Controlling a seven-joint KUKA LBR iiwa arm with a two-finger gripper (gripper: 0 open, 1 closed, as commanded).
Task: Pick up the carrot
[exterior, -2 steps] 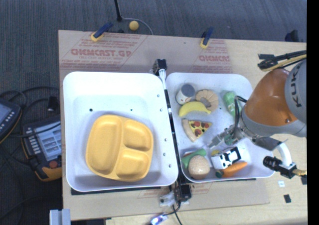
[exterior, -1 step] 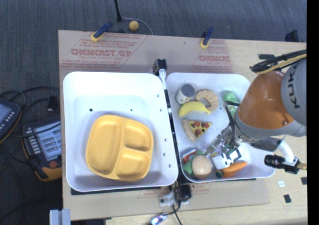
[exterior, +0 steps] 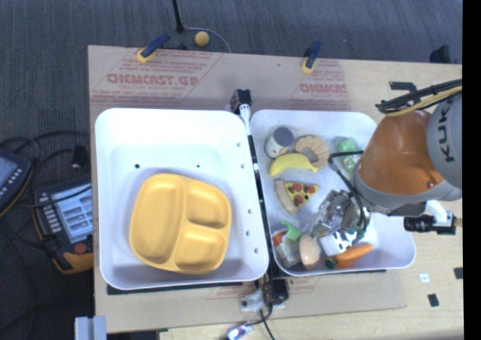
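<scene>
The arm is in the approach step: the claw (exterior: 342, 218) hangs low inside the right bin (exterior: 391, 259), among the toy food, and the carrot (exterior: 352, 254) is not between its tips. The carrot lies just below the claw and a touch to the right, near the bin's front wall, its orange body pointing right. Whether the claw is released or clenched I cannot tell; the metal parts blur together from this slant.

By my judgement, the next move calls for a short shift toward the front wall and a turn of the wrist so the claw straddles the carrot across its narrow width, then a drop and a squeeze.

Crowding is the trouble. A white block (exterior: 336, 241) with dark marks sits directly under the claw, touching or nearly touching the carrot's thick end, and could get nipped instead. Left of that lie a pale rounded piece (exterior: 309, 250) and a red-and-green piece (exterior: 284, 240). Above and left of the claw are a pizza slice (exterior: 297, 193), a banana (exterior: 291, 163), a tan cookie-like round (exterior: 314, 146) and a grey can (exterior: 282, 136); a green item (exterior: 345, 146) sits above it by the arm. The front wall leaves little room on the carrot's far side.

Well to the left, the other bin (exterior: 113, 150) carries a yellow tray (exterior: 180, 222), out of the way. Both bins rest on the tabletop (exterior: 225, 79).
</scene>
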